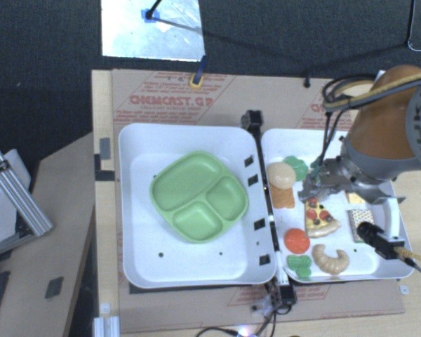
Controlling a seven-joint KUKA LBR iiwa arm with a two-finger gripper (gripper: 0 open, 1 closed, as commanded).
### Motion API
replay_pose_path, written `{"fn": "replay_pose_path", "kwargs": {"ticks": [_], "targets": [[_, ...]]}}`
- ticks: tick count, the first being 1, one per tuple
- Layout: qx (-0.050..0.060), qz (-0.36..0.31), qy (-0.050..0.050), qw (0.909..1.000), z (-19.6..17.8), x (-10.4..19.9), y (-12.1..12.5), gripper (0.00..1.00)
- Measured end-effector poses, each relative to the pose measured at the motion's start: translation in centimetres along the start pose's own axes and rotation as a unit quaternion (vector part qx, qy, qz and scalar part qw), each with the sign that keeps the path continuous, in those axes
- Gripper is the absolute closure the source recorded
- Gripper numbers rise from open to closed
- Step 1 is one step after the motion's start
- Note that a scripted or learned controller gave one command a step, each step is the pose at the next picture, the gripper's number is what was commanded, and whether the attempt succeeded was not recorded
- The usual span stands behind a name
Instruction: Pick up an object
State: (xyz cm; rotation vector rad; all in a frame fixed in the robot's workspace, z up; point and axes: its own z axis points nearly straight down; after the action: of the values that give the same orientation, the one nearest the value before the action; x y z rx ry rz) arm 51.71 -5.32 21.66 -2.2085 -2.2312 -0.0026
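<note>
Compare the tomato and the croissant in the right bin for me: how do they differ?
The tomato is red and round; the croissant is tan and curved into a crescent. The tomato is compact, the croissant longer and lumpier. The tomato lies nearer the divider between the bins, the croissant further right, nearer the front rim. Both lie loose in the right bin, apart from the gripper.

I see two bins side by side on the worktop (105, 258). The left bin (137, 188) holds a divided plate (198, 196) at frame centre. The right bin (295, 142) holds a pizza slice (320, 218), a tomato (297, 241) below-left of it, and a croissant (331, 259) at lower right.
</note>
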Motion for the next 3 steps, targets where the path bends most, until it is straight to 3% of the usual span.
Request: {"fn": "replay_pose_path", "kwargs": {"ticks": [2,3], "targets": [[-0.001,0.000,0.000,1.0000,-1.2,9.8,-0.8,1.00],[-0.001,0.001,-0.001,1.0000,-1.4,13.1,-1.2,1.00]]}}
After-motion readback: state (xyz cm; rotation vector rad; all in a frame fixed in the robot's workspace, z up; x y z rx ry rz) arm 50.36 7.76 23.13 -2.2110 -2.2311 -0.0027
